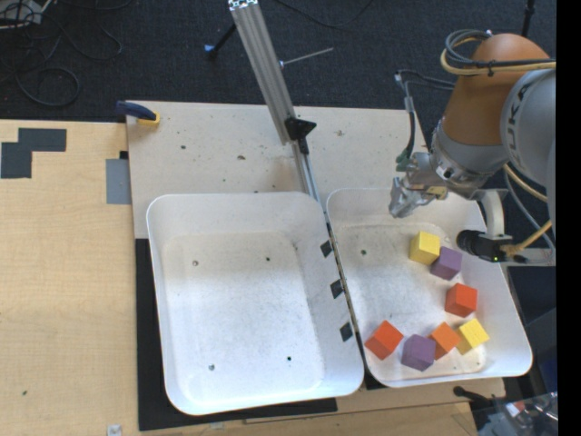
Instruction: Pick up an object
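Hovering over the upper part of the right bin (508, 357), the gripper (406, 203) hangs with nothing visible between its tips; open or closed cannot be told at this size. Nearest candidate: yellow cube (424, 247), just below and slightly right of the tips, touching a purple cube (446, 263) on its lower right. Its upper-left faces look free. Remaining cubes cluster along the bin's lower edge, e.g. orange cube (385, 339). Bin floor flat, white, speckled. Left bin (163, 216) lies across the divider. Descent room looks adequate; purple neighbour may crowd one finger.
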Action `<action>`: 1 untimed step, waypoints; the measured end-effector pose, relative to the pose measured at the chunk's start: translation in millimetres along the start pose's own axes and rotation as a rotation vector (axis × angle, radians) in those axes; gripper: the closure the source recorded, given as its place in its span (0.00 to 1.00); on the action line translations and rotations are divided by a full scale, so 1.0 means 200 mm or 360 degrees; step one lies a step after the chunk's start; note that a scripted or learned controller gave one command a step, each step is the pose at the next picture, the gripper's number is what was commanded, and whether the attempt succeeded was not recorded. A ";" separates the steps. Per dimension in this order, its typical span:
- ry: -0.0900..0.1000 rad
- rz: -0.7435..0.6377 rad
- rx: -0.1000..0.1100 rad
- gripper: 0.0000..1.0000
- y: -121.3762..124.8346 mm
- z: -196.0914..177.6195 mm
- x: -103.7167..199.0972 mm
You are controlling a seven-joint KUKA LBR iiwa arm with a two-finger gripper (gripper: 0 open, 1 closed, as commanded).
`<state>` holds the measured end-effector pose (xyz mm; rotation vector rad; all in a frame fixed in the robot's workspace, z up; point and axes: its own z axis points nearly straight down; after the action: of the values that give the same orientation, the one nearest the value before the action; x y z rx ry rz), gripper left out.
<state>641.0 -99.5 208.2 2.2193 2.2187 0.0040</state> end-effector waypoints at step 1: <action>0.0000 0.0000 0.0002 1.00 0.00 -0.22 -0.01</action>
<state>641.6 -101.7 252.2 2.2196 2.2196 0.0032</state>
